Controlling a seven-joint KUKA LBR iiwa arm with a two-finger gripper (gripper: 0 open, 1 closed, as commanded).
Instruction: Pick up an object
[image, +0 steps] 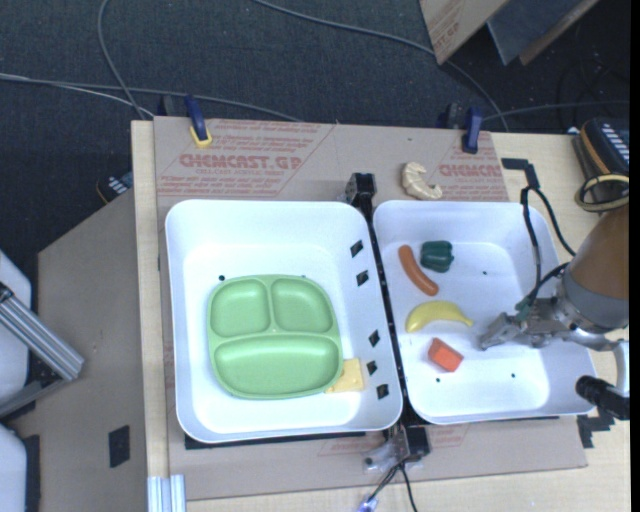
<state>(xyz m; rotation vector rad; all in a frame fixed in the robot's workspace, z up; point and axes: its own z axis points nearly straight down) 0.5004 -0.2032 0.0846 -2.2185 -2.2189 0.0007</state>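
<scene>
Two bins: white, shallow, side by side on the bench (250, 165), inner rims touching.
Left bin (190, 240): carries the green tray and the yellow piece.
Right bin (500, 395): carries four small toys and the gripper.
Arm (605, 275): reaching in over the right bin's right rim.
Green tray (272, 335): three compartments, lying flat toward the left bin's front edge.
Gripper (490, 335): low over the right bin's middle, fingers slightly parted, nothing between them.
Banana (437, 316): yellow, near the right bin's left rim, just left of the gripper.
Sausage (417, 270): orange-red, toward the right bin's back left corner.
Green toy (437, 256): just beside the sausage's far end.
Orange block (445, 354): in front of the banana, apart from the gripper.
Yellow piece (349, 376): at the tray's front right corner, touching it.
Beige piece (421, 180): on the bench behind the right bin's back rim.
</scene>
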